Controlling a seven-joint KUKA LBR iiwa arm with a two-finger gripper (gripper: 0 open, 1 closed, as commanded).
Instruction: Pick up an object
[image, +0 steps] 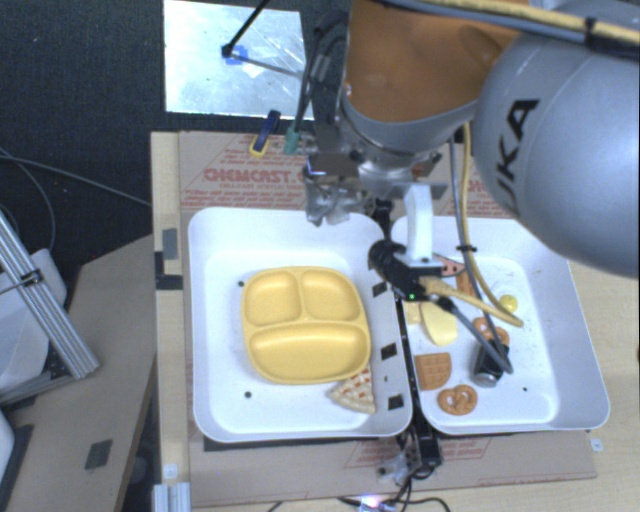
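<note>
Jaws: opening cannot be told, tucked under the wrist; nothing seen held. Position: over the back edge of the left bin (215, 300), above its contents. Candidates: yellow plate (305, 325) mid-bin, pizza slice (352, 392) just beside its front corner; cracker (433, 370) and pretzel (458, 400) in the right bin (545, 350). Plate looks too wide and smooth for a good grip. Pizza slice judged better: descend straight, straddle it, stay off the divider

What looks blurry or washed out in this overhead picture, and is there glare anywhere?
In the camera view, the big grey arm near the lens is soft and out of focus; the yellow plate and pretzel below look fairly sharp; the shiny sheet at the top throws back bright glare; the left white bin is evenly lit, with only faint shadows.
</note>
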